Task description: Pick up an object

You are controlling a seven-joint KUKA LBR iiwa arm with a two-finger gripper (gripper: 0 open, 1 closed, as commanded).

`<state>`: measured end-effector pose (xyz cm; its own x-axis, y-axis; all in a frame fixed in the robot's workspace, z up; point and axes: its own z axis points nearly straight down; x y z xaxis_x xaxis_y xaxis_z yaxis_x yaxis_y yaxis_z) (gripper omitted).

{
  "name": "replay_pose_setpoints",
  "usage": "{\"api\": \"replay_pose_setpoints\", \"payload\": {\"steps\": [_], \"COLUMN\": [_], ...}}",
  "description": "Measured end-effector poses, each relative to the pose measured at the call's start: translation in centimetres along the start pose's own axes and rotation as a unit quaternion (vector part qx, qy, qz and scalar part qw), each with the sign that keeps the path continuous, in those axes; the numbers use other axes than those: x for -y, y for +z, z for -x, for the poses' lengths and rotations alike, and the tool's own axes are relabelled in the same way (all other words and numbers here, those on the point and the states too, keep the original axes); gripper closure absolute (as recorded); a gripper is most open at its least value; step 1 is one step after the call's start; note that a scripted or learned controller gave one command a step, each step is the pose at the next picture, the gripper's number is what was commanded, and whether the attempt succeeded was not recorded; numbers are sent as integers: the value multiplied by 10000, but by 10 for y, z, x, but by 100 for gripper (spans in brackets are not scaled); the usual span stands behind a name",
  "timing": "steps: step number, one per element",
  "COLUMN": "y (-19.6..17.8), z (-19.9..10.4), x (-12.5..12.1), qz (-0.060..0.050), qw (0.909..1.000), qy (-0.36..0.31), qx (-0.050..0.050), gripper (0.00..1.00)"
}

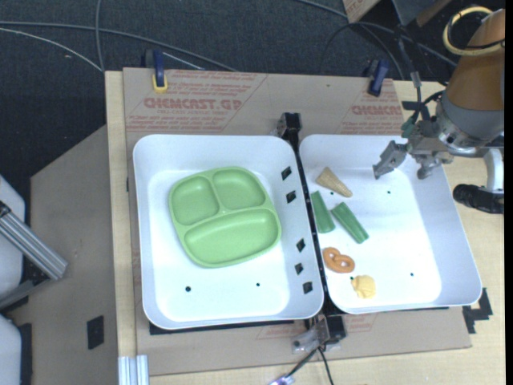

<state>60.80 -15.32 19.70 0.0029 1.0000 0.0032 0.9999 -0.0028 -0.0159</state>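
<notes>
Two bins (152, 215) sit on our table (240, 91): left holds a green tray (224, 215); right, food pieces (337, 223). Our pincer (403, 165) hovers spread, gripping nothing.

Brown bench (240, 95) — two white bins (152, 215)

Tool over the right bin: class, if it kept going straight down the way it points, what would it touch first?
Probably the bare white floor of the right bin. The tool hangs over the bin's upper part, apart from the tan wedge to its left. Depth is hard to judge from this slanted view.
</notes>
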Motion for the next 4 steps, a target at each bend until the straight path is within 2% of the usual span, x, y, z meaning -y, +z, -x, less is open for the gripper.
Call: {"api": "replay_pose_setpoints", "payload": {"steps": [1, 4], "y": [-9, 113], "z": [-1, -1], "x": [-3, -13], "qz": [76, 64], "qw": [10000, 10000], "qy": [-15, -17], "qx": [11, 11], "gripper": [0, 0]}}
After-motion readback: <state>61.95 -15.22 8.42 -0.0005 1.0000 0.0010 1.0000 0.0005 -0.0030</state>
